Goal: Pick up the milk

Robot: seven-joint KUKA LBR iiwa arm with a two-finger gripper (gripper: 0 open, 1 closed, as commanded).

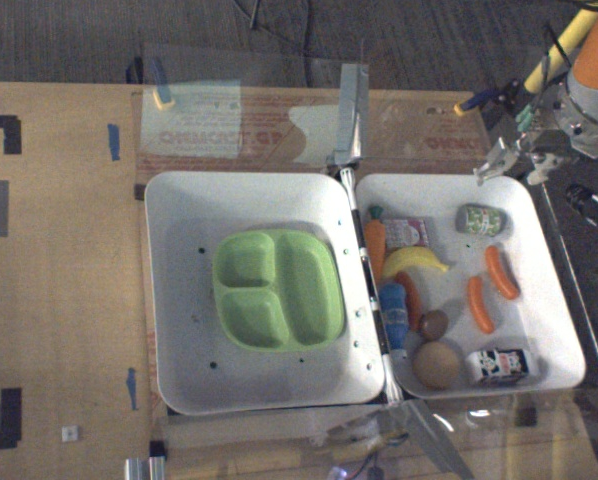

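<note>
Milk carton (501, 365) lies on its side at right bin's (557, 268) near edge, beside brown potato (437, 364); gripper (510, 162) hovers over bin's far-right corner, fingers spread wide, holding nothing

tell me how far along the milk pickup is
Nothing looks done yet: the milk lies at the near edge of the right bin, beside the brown ball. The hand hovers over the bin's far rim, away from the carton. Left: reaching the milk, gripping and lifting it.
</note>
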